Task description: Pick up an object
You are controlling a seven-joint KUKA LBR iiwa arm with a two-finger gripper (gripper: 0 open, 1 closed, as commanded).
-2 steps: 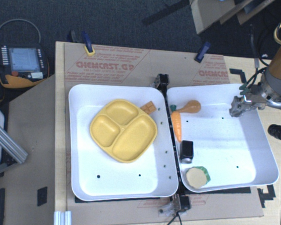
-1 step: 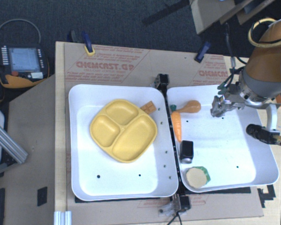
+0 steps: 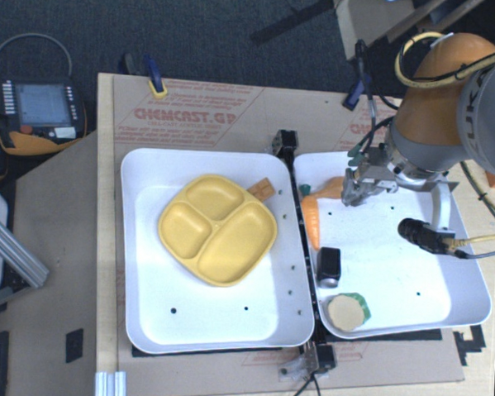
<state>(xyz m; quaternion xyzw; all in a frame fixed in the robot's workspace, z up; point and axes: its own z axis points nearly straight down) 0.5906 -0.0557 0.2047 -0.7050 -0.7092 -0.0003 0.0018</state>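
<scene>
Overhead view of the bench. My claw [image 3: 357, 193] hangs over the far left part of the right bin [image 3: 442, 282], just beside an orange carrot [image 3: 312, 220] that lies along that bin's left wall; from this angle I cannot tell how far the claw is parted, and nothing shows between its tips. Nearer the camera in the same bin lie a small black block [image 3: 329, 265] and, at the front rim, a round tan-and-green object [image 3: 347, 312]. The left bin [image 3: 145, 254] holds a yellow divided plate [image 3: 217, 229], with a small brown block [image 3: 261, 188] touching its far edge.
</scene>
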